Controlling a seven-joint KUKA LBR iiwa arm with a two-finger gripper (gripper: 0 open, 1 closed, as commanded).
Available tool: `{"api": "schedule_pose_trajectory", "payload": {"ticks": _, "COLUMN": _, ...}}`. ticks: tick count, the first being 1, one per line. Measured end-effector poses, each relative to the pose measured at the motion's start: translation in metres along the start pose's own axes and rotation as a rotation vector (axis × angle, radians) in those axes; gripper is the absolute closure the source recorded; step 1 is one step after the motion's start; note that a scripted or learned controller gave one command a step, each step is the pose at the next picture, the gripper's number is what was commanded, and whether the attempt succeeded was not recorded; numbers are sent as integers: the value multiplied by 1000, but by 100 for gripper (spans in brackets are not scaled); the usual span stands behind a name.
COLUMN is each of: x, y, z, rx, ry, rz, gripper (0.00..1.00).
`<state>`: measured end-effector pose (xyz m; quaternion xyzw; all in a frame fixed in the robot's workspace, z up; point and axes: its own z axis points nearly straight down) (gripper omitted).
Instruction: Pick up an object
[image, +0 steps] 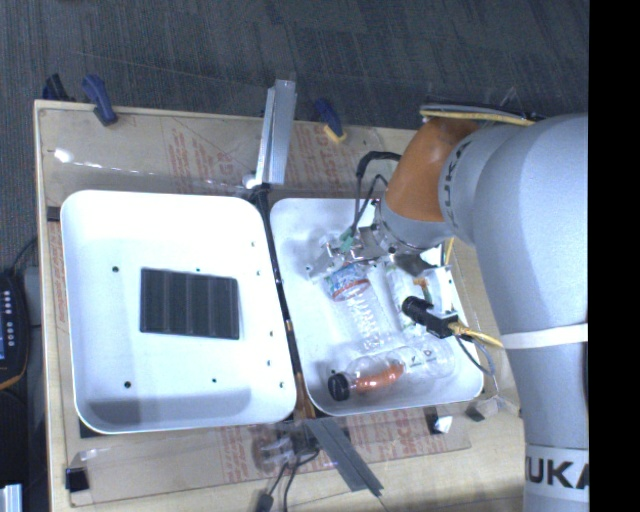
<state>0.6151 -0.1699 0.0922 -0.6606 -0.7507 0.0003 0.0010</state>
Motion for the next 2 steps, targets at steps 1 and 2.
{"api": "schedule_pose_trajectory", "payload": {"ticks": 1, "x": 0, "y": 1, "z": -11, "rx": 0, "ry": -1, "rz": -4, "gripper": 100}}
{"api": "schedule_pose_trajectory", "payload": {"ticks": 2, "x": 4, "y": 29, "z": -92, "rx": -1, "ry": -1, "rz": -91, "gripper": 100}}
